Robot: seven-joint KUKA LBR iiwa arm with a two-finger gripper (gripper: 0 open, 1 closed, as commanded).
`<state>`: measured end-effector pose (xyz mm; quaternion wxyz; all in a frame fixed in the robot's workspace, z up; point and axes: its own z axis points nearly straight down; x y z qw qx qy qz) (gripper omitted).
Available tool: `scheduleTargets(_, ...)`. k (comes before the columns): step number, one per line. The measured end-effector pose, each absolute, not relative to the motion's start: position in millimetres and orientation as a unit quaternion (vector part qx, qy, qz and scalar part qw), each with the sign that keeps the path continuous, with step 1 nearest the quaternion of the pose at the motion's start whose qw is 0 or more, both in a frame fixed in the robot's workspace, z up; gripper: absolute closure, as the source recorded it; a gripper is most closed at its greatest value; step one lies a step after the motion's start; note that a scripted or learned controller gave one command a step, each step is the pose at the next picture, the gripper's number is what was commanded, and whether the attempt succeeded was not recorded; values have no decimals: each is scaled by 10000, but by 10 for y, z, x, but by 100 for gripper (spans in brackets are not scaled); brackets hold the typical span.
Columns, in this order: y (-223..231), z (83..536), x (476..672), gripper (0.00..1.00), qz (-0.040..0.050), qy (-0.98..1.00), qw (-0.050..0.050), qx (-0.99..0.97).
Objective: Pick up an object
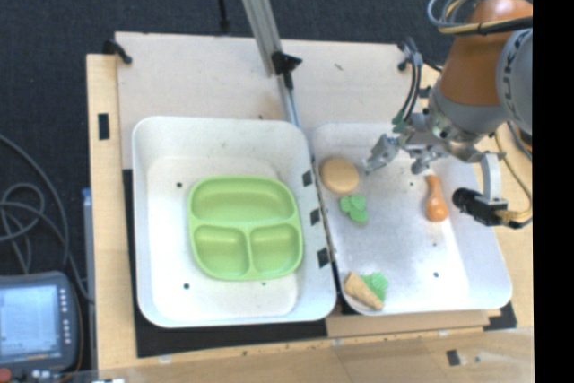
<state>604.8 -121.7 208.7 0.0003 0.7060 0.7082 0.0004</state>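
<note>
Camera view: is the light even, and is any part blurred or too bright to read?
Camera view: the light is soft and even, with faint shadows; the white bins are nearly washed out; the small green piece and the orange piece look soft, without fine detail; the gripper is slightly blurred.

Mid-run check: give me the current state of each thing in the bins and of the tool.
green divided tray: flat in left bin, compartments bare.
tan round piece: loose, right bin's left side.
green piece: loose, just below it.
orange piece: lying loose, ungripped.
tan wedge: at front edge.
tool: above right bin, holding nothing.

Fixed overhead view, slanted down over both bins [143, 139].
</note>
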Motion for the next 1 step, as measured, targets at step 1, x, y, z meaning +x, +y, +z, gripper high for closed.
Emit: scheduleTargets(1,-1217,2088,6049,0,7,7078,4,7064)
